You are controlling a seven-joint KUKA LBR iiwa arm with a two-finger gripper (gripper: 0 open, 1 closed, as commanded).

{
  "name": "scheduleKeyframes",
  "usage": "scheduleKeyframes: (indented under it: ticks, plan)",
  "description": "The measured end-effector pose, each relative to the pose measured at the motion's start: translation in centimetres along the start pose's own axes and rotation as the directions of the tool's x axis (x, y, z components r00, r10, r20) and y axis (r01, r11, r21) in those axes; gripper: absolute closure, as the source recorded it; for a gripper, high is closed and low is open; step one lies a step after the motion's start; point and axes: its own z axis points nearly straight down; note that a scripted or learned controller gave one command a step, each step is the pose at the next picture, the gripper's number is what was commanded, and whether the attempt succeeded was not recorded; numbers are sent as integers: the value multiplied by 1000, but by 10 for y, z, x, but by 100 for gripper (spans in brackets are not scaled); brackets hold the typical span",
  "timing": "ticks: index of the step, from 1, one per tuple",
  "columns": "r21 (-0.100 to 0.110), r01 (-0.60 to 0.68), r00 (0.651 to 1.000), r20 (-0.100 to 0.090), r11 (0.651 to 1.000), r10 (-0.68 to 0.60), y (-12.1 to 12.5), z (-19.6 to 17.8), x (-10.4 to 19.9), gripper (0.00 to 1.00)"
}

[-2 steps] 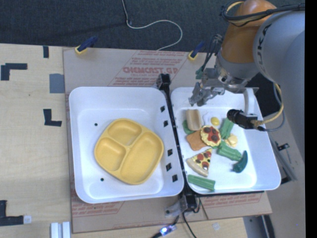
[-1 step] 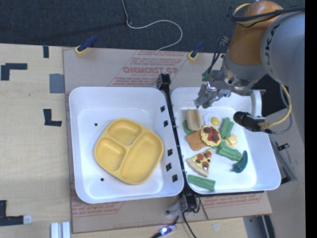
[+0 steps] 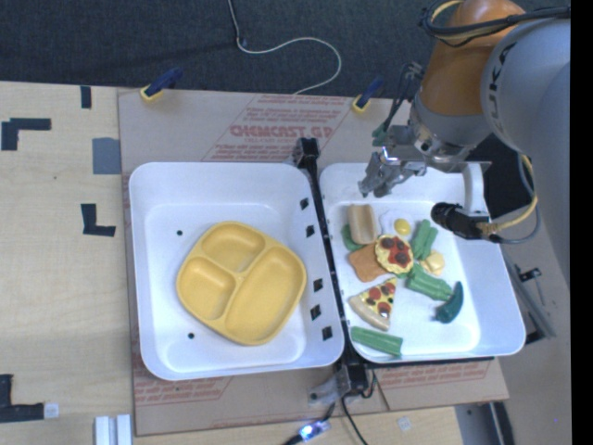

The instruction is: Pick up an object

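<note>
Yellow divided plate (image 3: 241, 282): glossy smooth plastic. White bins (image 3: 148, 248): smooth, slight sheen. Board beneath (image 3: 269, 133): matt cardboard. Bench (image 3: 56, 276): pale wood-grain.

Upside-down red print on cardboard sheet (image 3: 269, 128), unreadable.

Two shallow white bins sat side by side: the left bin (image 3: 148, 276) and the right bin (image 3: 491, 313). One yellow divided plate (image 3: 241, 282) lay in the left. The right held two pizza slices (image 3: 374, 304) (image 3: 394, 253), one bread roll (image 3: 361, 222), several green vegetable pieces (image 3: 377, 341), and one dark teal piece (image 3: 450, 305).
</note>
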Motion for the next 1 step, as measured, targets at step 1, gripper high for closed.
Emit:
scheduleKeyframes:
  ticks: [1]
  plan:
    - [3, -2, 1000, 2, 1000, 2, -14, 13, 0, 100]
